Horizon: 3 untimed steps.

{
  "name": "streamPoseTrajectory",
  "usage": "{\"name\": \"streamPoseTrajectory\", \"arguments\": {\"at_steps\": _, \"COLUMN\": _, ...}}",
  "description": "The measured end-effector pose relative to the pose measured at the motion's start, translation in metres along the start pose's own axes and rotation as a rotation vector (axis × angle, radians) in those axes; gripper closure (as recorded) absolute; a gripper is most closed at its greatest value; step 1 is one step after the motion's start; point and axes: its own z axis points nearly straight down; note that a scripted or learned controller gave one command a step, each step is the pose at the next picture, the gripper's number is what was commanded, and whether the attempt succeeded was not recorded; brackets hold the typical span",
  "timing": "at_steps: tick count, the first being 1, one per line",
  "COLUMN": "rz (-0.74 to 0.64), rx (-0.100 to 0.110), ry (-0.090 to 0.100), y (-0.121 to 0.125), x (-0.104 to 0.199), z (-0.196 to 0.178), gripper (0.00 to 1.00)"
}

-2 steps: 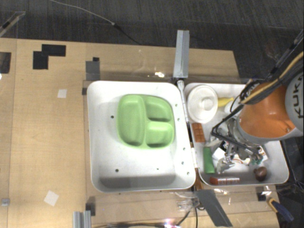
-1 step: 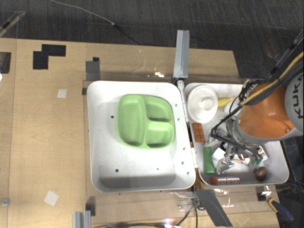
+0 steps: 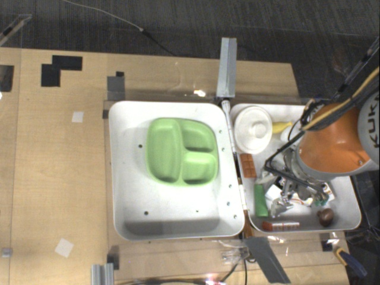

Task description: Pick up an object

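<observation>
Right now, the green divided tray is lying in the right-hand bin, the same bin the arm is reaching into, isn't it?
Not quite. The camera view shows the green divided tray lying in the left bin. The arm is reaching into the right bin, among the small items there, such as a white cup.

Part of the maker's name is seen in dark letters on the grey arm (image 3: 369, 120) at the right edge, where "KU" can be read. No other lettering can be made out
</observation>
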Motion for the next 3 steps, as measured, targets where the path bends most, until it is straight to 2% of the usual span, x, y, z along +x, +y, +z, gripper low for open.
{"name": "streamPoseTrajectory", "arguments": {"at_steps": 1, "rz": 0.342, "rx": 0.0, "ry": 0.002, "y": -0.017, "x": 0.006, "z": 0.0, "gripper": 0.0}}
{"name": "streamPoseTrajectory", "arguments": {"at_steps": 2, "rz": 0.305, "rx": 0.004, "ry": 0.002, "y": -0.024, "x": -0.048, "z": 0.002, "gripper": 0.0}}
{"name": "streamPoseTrajectory", "arguments": {"at_steps": 3, "rz": -0.05, "rx": 0.003, "ry": 0.002, "y": -0.027, "x": -0.035, "z": 0.002, "gripper": 0.0}}
